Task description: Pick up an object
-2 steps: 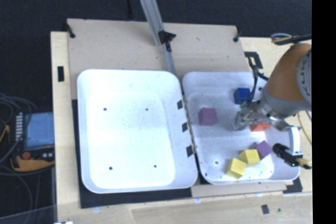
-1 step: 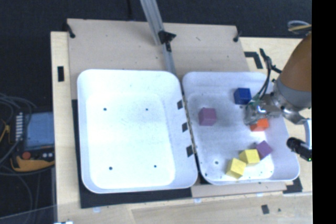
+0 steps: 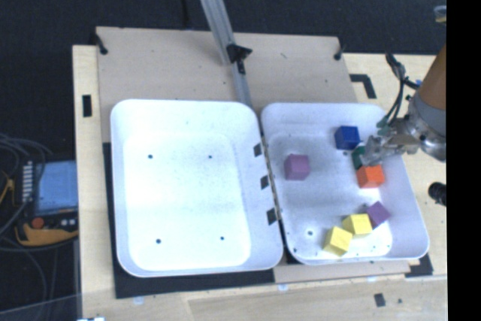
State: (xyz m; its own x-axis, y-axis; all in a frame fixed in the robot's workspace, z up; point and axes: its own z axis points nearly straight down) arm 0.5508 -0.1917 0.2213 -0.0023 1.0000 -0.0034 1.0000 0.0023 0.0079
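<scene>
The right bin (image 3: 278, 124) holds several small blocks. A blue cube (image 3: 346, 137) lies near its far right, and a purple cube (image 3: 297, 167) sits toward the middle. An orange cube (image 3: 370, 177) rests by the right wall with a small green piece (image 3: 358, 157) just above it. Two yellow cubes (image 3: 359, 224) (image 3: 338, 240) and a purple block (image 3: 378, 213) cluster at the near right corner. My gripper (image 3: 376, 147) reaches in from the right, right over the green piece and just above the orange cube, a little right of the blue cube.
The left bin (image 3: 120, 162) lies beside the right one, with small clips along the shared edge. A slanted metal rail (image 3: 214, 7) rises from behind the bins. Cables and a blue pendant (image 3: 56, 188) sit off the bench at left.
</scene>
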